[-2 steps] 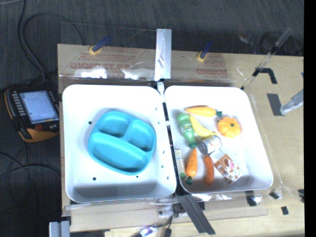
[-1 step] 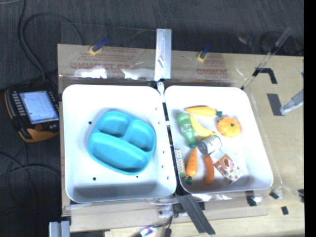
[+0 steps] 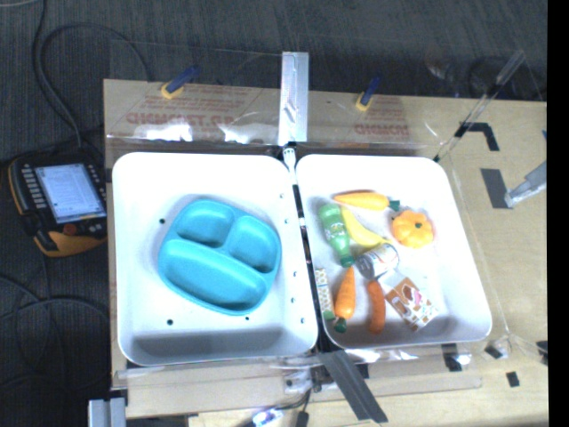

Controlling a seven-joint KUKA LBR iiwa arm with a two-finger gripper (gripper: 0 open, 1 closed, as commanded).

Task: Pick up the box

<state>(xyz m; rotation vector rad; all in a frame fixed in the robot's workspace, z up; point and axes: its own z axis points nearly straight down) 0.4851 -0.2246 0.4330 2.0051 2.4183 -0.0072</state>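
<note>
Box (image 3: 411, 302) lies in the right bin (image 3: 462, 238), touching a carrot (image 3: 376, 307), below the can (image 3: 380, 261). Not yet lifted: approach, grasp and lift all remain. Gripper state and offset to box: cannot tell.

At the right edge of the scene, over the bare bench, a short pale grey bar (image 3: 526, 185) lies aslant, its near end squared off and slightly darker. It may be a piece of the arm, but too little of it shows to tell. It has a flat matt surface with no visible markings, cables or screws.
</note>
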